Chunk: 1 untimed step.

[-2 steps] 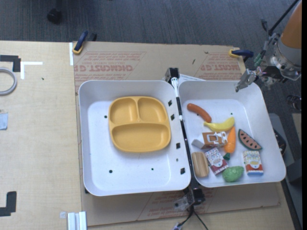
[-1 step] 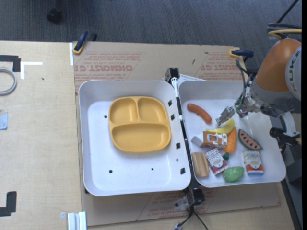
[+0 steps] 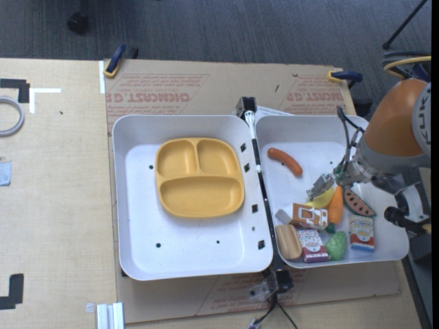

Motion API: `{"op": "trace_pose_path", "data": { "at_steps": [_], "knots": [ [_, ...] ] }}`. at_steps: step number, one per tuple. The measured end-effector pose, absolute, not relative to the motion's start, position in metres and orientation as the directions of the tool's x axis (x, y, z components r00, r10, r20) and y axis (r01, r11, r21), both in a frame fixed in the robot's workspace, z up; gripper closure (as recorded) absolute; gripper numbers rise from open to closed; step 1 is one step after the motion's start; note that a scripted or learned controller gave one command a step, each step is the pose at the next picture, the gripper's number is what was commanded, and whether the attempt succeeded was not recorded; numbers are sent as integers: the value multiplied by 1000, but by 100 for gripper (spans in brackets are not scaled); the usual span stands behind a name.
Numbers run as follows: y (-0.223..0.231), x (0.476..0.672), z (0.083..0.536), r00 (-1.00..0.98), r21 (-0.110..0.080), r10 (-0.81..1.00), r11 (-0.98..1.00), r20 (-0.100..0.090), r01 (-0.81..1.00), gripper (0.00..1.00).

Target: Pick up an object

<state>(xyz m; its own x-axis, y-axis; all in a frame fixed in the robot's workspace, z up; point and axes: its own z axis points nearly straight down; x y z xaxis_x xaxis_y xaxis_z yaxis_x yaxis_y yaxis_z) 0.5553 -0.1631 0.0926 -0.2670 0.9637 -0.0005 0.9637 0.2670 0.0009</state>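
Yellow toy piece (image 3: 327,198) lying just beneath pincer (image 3: 325,184), touching orange carrot (image 3: 335,211) right beside it, on floor of right bin (image 3: 302,139). Not yet lifted. Cannot tell whether pincer spread or pressed together. Reach apparently made; grasp and lift probably left.

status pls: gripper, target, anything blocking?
Gripper low in right bin, over the toy pile near the banana. Nothing seen held. Carrot and carton crowd it; sausage lies apart.
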Motion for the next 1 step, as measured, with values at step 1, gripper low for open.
{"op": "trace_pose_path", "data": {
  "at_steps": [1],
  "knots": [
    [-163, 557, 103, -265, 5, 964, 265, -2, 964, 100]
  ]
}}
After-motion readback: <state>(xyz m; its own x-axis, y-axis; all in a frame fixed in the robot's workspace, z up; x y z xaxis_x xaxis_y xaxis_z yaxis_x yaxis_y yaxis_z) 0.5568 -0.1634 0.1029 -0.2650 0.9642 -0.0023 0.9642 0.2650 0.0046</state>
